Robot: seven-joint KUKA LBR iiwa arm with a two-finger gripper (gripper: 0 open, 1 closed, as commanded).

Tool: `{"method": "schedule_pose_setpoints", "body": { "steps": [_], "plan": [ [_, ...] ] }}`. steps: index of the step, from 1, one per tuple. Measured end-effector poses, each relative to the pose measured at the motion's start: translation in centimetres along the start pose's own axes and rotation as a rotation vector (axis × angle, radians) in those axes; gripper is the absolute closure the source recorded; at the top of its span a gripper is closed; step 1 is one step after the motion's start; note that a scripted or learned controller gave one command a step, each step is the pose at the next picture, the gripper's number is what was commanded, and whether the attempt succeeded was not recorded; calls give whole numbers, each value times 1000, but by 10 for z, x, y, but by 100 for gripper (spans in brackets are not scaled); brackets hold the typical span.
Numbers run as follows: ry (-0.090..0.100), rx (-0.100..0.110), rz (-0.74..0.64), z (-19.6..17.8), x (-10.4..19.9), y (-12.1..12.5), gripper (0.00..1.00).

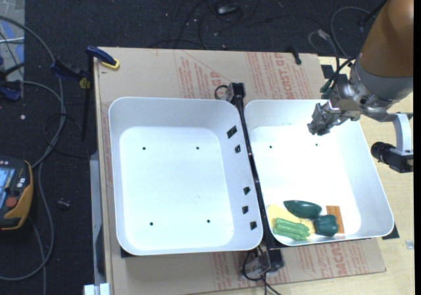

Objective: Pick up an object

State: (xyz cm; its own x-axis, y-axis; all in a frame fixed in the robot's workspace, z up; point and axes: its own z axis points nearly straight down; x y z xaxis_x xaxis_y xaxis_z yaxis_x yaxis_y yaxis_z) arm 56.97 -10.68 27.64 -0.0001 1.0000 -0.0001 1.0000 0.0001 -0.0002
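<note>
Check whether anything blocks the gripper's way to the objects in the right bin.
Nothing visible does. The gripper is over the far part of the right bin; the objects lie clustered at its near edge, with bare bin floor between.

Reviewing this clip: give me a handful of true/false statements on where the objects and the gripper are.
1. The objects lie in the right bin. True.
2. The gripper hangs directly over the objects. False: it is near the bin's far edge, and the objects lie at the near edge.
3. The dark green object lies beside the light green object. True.
4. The left bin holds an orange object. False: the orange object is in the right bin.
5. An object is between the gripper's fingers. False: none is visible there.
</note>
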Motion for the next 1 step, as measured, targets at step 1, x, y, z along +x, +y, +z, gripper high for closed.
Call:
{"method": "schedule_pose_setpoints", "body": {
  "steps": [1],
  "plan": [
    [1, 9, 1, 88, 7, -69, 0]
  ]
}}
